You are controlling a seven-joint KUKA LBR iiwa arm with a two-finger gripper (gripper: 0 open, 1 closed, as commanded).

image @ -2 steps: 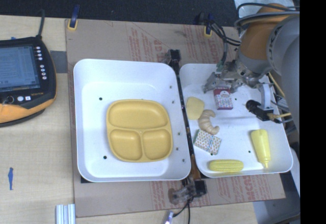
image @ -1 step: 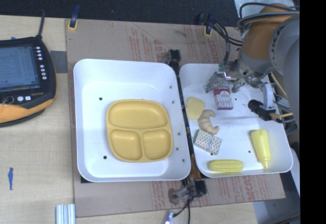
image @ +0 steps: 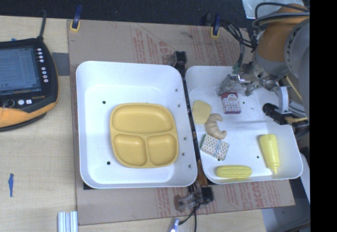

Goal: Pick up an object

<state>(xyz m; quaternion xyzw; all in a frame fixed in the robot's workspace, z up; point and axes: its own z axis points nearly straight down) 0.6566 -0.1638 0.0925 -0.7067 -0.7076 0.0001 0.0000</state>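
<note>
My gripper (image: 235, 86) hangs over the back part of the right bin (image: 295, 173), reaching in from the right. Right under its tip, touching or nearly touching it, stands a small red and white carton (image: 230, 104); whether the carton is gripped cannot be made out. Further forward in the same bin lie a pale yellow round piece (image: 200, 111), a tan croissant (image: 215, 127), a checkered packet (image: 214, 147), a yellow corn cob (image: 234, 172) and a yellow squeeze bottle (image: 270, 152).
The left bin (image: 89, 88) holds a yellow divided plate (image: 143, 134). A teach pendant (image: 23, 80) lies on the bench at far left. The arm's grey and orange body (image: 284, 41) looms over the right bin's back right corner.
</note>
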